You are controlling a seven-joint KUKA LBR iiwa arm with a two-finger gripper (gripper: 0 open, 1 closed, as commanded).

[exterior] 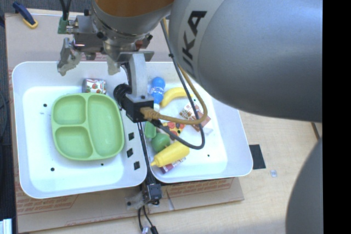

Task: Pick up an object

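My gripper [90, 64] hangs over the back of the left bin [22, 134], open, with nothing between its two grey fingers [67, 61]. Just in front of it, on the bin floor, lies a small packet with a strawberry print [94, 85]. A green divided plate [88, 126] takes up the middle of that bin. In the right bin [236, 145] lie a blue bottle [157, 87], a banana [175, 95], a yellow squeeze bottle [170, 155], a green object [160, 142] and a colourful snack packet [189, 114], partly hidden by the arm's cable.
The big grey arm with its orange band covers the upper right of the view and the back of the right bin. A blue and yellow tool [24, 13] lies on the bench at the far left, outside the bins.
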